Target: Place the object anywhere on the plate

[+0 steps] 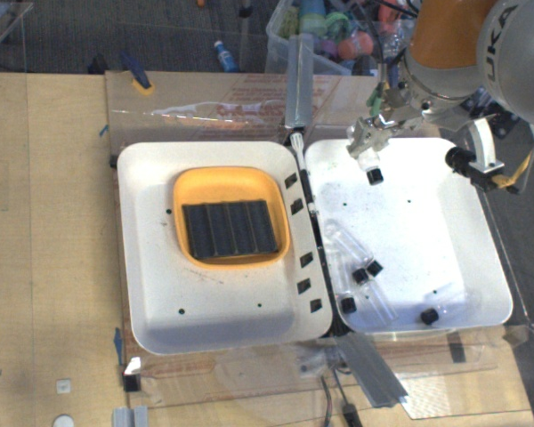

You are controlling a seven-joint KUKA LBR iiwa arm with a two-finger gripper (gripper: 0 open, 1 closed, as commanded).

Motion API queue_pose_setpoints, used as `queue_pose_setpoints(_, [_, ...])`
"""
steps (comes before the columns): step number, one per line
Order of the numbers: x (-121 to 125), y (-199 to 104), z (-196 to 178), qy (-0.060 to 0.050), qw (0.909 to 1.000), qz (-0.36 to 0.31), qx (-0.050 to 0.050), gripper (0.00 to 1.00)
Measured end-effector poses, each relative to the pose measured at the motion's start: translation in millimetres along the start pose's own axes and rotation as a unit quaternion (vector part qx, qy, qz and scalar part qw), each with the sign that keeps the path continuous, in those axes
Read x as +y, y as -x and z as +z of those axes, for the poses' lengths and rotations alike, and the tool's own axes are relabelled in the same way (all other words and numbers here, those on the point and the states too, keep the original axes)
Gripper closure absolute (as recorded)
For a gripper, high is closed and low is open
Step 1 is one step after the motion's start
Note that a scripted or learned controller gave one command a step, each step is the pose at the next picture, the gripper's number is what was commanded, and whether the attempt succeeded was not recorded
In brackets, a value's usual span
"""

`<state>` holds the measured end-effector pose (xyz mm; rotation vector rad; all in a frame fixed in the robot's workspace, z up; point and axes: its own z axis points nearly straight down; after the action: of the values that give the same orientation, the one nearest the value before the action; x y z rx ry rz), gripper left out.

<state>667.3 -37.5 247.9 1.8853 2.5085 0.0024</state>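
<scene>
Gripper [371,149] of mine is hovering over the right bin's [481,238] far-left corner; I cannot tell its state. Two white bins are sitting side by side on the desk [36,238]. One orange plate [231,181] is lying in the left bin [142,265], carrying one dark ribbed object [230,229]. Clear plastic pieces with about four small black caps [367,271] are lying in the right bin.

Robotics lab: KUKA arm [481,25] over taped white bins [142,318], toy-filled crate [338,16], loose cables.
</scene>
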Motion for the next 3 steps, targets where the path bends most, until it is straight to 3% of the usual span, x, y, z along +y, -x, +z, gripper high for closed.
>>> queue_pose_setpoints(1, [-4.7,13.3,53.9,-0.002,0.9978,-0.066,0.002,1.0])
queue_pose_setpoints(2, [1.6,-5.3,39.6,0.001,0.9841,-0.178,0.0,1.0])
queue_pose_setpoints(3, [3.6,-11.2,-1.1,0.001,0.9815,-0.192,0.0,1.0])
